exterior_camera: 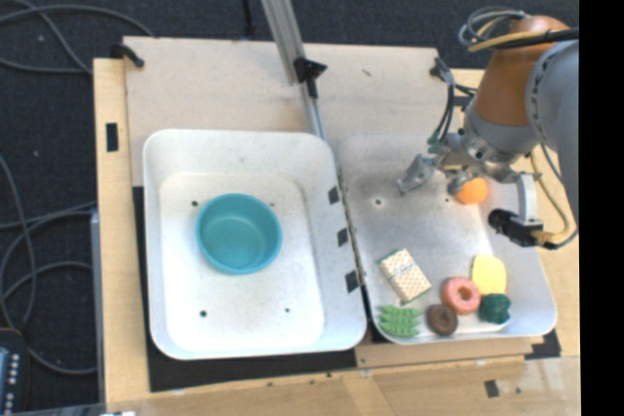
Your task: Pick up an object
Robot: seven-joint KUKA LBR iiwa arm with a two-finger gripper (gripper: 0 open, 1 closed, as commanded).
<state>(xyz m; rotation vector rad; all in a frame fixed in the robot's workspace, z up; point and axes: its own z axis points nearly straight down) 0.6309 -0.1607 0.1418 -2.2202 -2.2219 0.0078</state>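
Single fixed camera mounted above the bench (224,83), looking down at a slant. It stands far enough back to take in both white bins (175,161) side by side, with the arm (517,83) entering from the right edge.

- The grey arm with its orange band (522,83) is cut off by the view's right edge.
- The small orange ball (472,191) is partly covered by the gripper (441,172); whether the fingers grip it cannot be told.
- The arm hides the right white bin's (429,239) far right corner.
- The patterned card's (405,275) print is too small to read.
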